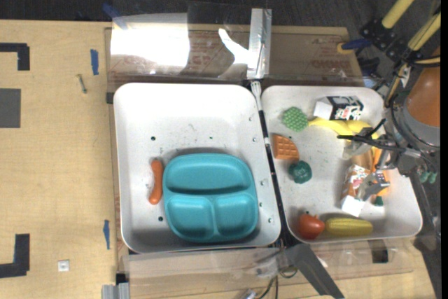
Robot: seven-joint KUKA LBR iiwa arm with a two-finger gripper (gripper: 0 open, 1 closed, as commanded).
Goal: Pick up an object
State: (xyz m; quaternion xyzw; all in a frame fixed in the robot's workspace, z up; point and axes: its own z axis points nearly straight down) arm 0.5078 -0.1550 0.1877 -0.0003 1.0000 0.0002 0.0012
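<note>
In the right bin (413, 220), the hand (371, 147) hangs low over a crinkled snack packet (364, 182), just below a yellow banana (339, 127); whether it is open or closed, I cannot tell. A teal divided tray (208, 196) and an orange carrot (155, 182) lie in the left bin (140, 108).

Both bins (133, 150) look like smooth, slightly glossy white plastic, and the teal tray (208, 197) in the left one is smooth plastic with a soft sheen. The bench (49, 150) at left looks like matt brown board, while the far sheet (161, 45) is clear, shiny plastic catching glare. In the right bin, the tomato (311, 225) looks glossy and the green ball (295, 118) bumpy.
</note>
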